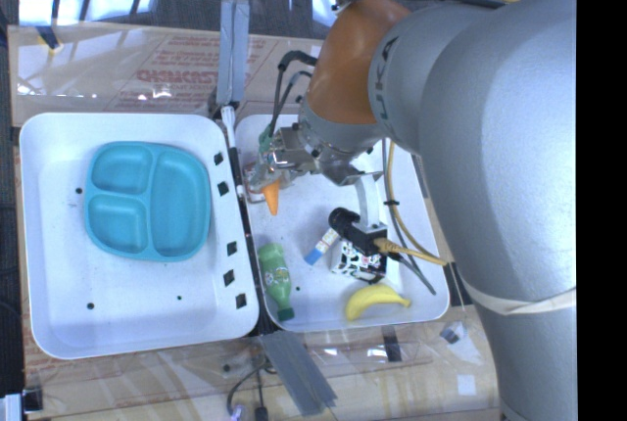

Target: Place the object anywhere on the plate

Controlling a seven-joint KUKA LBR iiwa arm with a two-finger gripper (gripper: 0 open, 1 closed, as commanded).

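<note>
Two risks stand out. The bulky grey arm (470, 116) hangs over the right bin (431, 297) and hides much of it, so any swing toward the left bin (49, 311) has to carry the load over the raised rims (235, 223) where the bins meet, just to the view's left of the fingers. If the arm travels too low, the load could catch on that edge and be knocked free.

The blue divided plate (147, 199) lies in the left bin, well apart from the fingers on their view-left side. It has ridges between its compartments, so a tapered thing let go from a height could roll or bounce off onto the bin floor.

Nearer the viewer than the fingers, a green bottle (275, 278) and a banana (377, 301) lie in the right bin. Neither touches the load, so I judge them unlikely to interfere.

The carrot (271, 201) is in the right bin, close beside the rims, hanging point-down directly under the fingers (261, 176). They look closed together on its broad upper end, with most of its length sticking out below. With so little of the carrot in the grip, my worry is that it swings or slips out during a quick move.
</note>
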